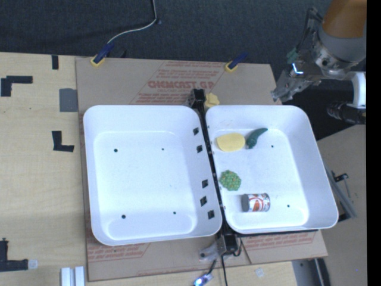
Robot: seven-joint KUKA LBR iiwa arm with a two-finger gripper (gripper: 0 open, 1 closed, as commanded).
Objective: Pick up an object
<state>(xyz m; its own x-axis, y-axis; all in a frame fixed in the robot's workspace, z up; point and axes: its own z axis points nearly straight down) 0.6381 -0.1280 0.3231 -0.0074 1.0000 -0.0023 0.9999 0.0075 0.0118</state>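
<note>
Lying in the smooth right bin [309, 159]: bumpy green ball [230, 180], cylindrical can [256, 202]; end effector [289, 79] state unclear.

Even, fairly bright light washes out the white bins [143, 115], shadows are faint, and detail is softly blurred.

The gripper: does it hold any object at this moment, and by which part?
Nothing is held. The gripper hangs outside the right bin, beyond its far right corner, with nothing between its fingers.
</note>
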